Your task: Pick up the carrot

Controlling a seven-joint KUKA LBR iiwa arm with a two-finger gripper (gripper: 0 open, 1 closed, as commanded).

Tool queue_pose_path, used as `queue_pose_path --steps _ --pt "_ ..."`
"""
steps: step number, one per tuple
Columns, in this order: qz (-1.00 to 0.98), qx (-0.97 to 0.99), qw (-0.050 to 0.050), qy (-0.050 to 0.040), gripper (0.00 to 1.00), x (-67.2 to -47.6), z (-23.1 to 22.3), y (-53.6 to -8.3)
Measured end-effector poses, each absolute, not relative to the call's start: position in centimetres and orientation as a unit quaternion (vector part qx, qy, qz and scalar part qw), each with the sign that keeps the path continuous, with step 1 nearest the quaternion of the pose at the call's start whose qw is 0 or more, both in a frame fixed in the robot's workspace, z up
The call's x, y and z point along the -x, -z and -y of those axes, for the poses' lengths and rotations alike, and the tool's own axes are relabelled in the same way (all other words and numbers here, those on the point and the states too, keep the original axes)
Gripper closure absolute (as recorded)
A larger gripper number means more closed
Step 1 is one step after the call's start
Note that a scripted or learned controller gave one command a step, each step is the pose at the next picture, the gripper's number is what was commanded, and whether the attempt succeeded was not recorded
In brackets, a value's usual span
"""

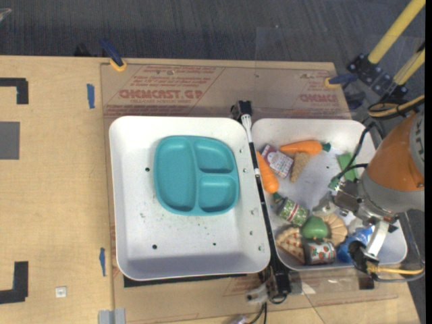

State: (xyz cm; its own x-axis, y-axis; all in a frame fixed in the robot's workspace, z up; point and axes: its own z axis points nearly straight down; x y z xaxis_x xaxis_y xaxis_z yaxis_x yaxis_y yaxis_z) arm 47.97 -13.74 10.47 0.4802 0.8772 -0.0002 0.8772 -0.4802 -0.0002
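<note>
Red print on the cardboard sheet (pixel 223 86) under the bins is blurred, not legible; small can (pixel 320 252) and packet (pixel 277 160) labels too small to read. Carrot (pixel 302 147) lies in the right bin (pixel 304 124) near its far wall, long axis roughly left-right, green stem end right, tip left. A second orange piece (pixel 267 178) sits by the bin's left wall. Gripper (pixel 372 238) hangs over the right bin's near-right corner, well apart from the carrot; cannot tell its opening or any hold. Teal divided plate (pixel 197 174) in left bin (pixel 135 201).
</note>
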Motion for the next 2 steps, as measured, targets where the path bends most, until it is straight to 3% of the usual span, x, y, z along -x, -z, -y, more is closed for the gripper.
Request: queue_pose_path --steps 1,2 --pt "0.482 0.876 0.000 0.0024 0.00 -49.2 6.7 -18.6" --pt "0.241 0.970 0.000 -0.0015 0.00 -54.4 4.5 -18.4"
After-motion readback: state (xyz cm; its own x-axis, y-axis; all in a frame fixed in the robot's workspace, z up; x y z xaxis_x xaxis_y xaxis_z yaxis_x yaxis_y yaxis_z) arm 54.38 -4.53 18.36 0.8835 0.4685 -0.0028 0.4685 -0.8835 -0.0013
